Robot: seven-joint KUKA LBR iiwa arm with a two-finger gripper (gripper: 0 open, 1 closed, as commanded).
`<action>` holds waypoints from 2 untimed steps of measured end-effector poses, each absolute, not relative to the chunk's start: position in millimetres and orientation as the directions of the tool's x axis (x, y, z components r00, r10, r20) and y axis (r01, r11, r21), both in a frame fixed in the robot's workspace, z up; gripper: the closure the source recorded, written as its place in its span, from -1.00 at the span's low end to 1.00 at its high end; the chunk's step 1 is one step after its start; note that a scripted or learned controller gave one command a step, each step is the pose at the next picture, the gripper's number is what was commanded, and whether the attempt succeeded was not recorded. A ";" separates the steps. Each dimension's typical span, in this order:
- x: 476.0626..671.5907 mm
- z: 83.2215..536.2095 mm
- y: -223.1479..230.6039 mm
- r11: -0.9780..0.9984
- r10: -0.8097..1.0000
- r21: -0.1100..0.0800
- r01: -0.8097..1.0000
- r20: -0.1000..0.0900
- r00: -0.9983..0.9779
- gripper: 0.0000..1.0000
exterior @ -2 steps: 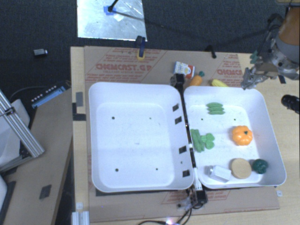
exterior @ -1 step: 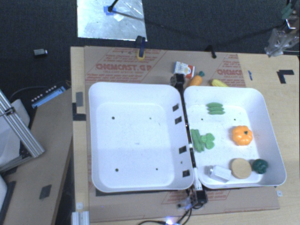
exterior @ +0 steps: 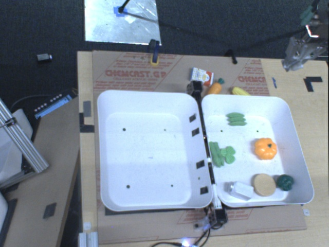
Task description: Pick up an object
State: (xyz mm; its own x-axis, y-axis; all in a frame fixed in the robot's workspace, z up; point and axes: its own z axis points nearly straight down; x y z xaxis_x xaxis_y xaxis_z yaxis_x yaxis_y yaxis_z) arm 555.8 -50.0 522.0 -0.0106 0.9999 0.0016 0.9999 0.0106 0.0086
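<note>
Gripper point(exterior: 303, 53) hangs beyond right bin point(exterior: 295, 133) far corner, finger state unclear; orange pumpkin point(exterior: 265, 148) inside bin.

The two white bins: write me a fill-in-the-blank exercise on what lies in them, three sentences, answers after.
1. The orange pumpkin lies in the ____ bin as the camera sees it.
2. The dark green piece in the right bin's near corner touches the round ____ disc.
3. The green pea pods lie ____ from the camera than the pumpkin.

Missing words: right; tan; farther
</note>
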 end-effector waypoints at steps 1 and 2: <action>518.9 410.0 1.1 0.009 1.000 -0.010 1.000 0.002 -0.009 1.00; 532.4 412.0 17.0 0.006 1.000 0.003 1.000 0.000 -0.006 1.00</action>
